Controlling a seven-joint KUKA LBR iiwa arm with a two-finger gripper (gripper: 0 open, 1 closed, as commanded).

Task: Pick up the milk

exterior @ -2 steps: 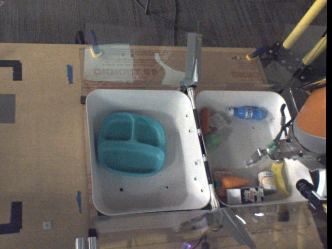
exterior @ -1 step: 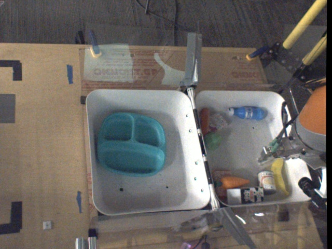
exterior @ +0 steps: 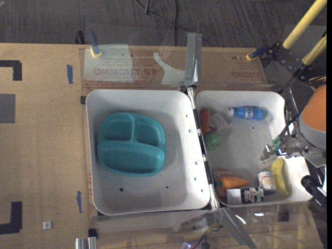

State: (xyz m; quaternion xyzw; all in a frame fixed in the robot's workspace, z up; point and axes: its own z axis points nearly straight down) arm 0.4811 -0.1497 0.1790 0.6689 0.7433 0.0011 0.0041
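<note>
Camera view, looking down at a slant: two shallow white bins sat side by side on the tan surface [exterior: 41, 154]. The left bin [exterior: 98, 191] carried a teal divided tray [exterior: 132, 143], lying flat slightly left of that bin's middle. The right bin [exterior: 244, 139] carried the loose items, and positions below are given relative to it. The milk [exterior: 245, 195], a small white bottle with a dark printed label, lay on its side along the near wall, touching or almost touching that wall. Just above it, toward the bin's middle, lay a carrot [exterior: 232, 181], its tip pointing right. Right of the milk stood a small white can [exterior: 267, 180] with a red-marked top, and just beside the can lay a banana [exterior: 280, 175] near the bin's near right corner. A blue-and-white water bottle [exterior: 247, 112] lay on its side near the far wall. Along the left wall were a reddish item [exterior: 205, 119] and a green item [exterior: 213, 139]; too blurred to identify further. The arm [exterior: 317, 119] entered at the right wall, orange band visible. The gripper [exterior: 275, 149] hung over the right part of the bin, above the banana and well apart from the milk. Whether the jaws were open or closed could not be told; nothing was seen between them.
</note>
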